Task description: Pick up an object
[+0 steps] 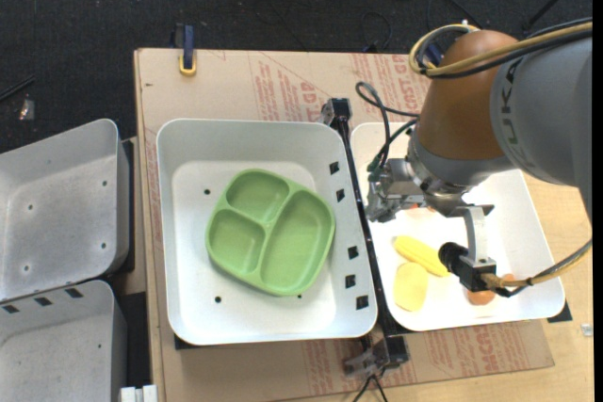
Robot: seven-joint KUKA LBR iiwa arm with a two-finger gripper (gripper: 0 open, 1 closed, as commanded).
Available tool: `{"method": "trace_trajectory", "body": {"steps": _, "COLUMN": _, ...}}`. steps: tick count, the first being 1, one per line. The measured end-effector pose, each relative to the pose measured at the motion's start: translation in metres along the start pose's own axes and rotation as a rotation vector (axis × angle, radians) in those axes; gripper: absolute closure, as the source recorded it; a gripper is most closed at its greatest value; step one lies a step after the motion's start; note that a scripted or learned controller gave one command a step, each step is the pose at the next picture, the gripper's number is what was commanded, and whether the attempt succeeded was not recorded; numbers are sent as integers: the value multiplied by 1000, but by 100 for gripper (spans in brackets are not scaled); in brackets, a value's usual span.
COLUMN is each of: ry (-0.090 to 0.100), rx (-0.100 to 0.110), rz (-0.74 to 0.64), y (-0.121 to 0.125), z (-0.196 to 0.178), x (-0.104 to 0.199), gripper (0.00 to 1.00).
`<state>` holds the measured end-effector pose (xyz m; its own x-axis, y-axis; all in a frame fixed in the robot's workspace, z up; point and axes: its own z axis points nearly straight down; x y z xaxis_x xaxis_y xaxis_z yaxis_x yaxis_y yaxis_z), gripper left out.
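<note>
The right bin [537, 231] holds a long yellow banana-like piece [419, 253] and a flatter pale yellow piece [410, 286] just in front of it. A small orange object [480, 297] lies near the bin's front right, partly behind a black fitting [462, 264] on a cable. My gripper [384, 202] hangs low over the left part of this bin, close to the divider, a little behind and left of the banana-like piece. Nothing shows between its tips. The arm's orange band and grey body hide the back of the bin.
A green three-compartment plate [271, 231] lies in the middle of the left bin [188, 155]. Black clips [350, 251] run along the divider between the bins. A yellow-handled clamp [187, 52] sits at the bench's back left corner. White trays [57, 193] stand left of the bench.
</note>
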<state>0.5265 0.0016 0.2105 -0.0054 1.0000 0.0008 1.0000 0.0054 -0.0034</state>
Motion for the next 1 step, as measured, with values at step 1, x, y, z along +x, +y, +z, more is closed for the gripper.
{"method": "trace_trajectory", "body": {"steps": 1, "ry": 2, "rx": -3, "rz": -4, "y": -18, "z": -15, "x": 56, "gripper": 100}}
